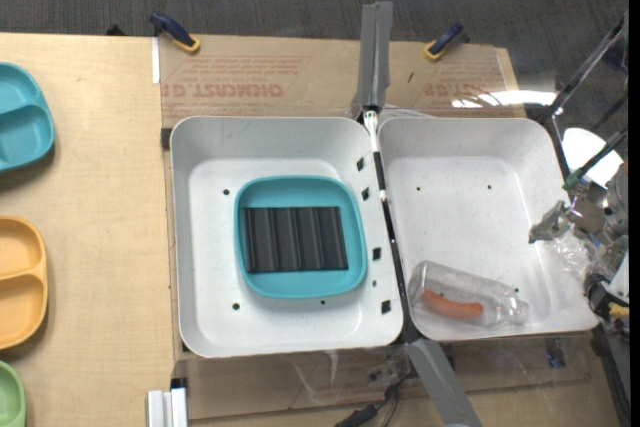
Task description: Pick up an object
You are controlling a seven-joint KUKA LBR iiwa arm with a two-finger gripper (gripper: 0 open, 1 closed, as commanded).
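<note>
One graspable thing sits in the right bin: a clear plastic bottle lying on its side near the front wall, with something orange-red showing inside it. I judge it lies flat because it has simply come to rest on the bin floor, with its long axis running roughly left to right and tilted a little down toward my right. That suits a top-down grasp across its narrow width, though clear, smooth plastic may slip.

From my station I see the gripper at the right rim of that bin, above and to the right of the bottle and well apart from it. I cannot tell how it is set, since the metal parts blur into glare and some crumpled clear material there. Nothing is visibly held, so I take the pick as not yet made.

The left bin holds a teal tray with a dark ribbed insert, sitting centred on the floor. Both bins rest on a sheet of brown cardboard pinned by two clamps at the back edge, presumably to keep it from shifting. Red print on the cardboard reads reversed and upside down to me; I cannot make it out with confidence. On the far left of the bench lie coloured divided plates, teal, orange and green.
</note>
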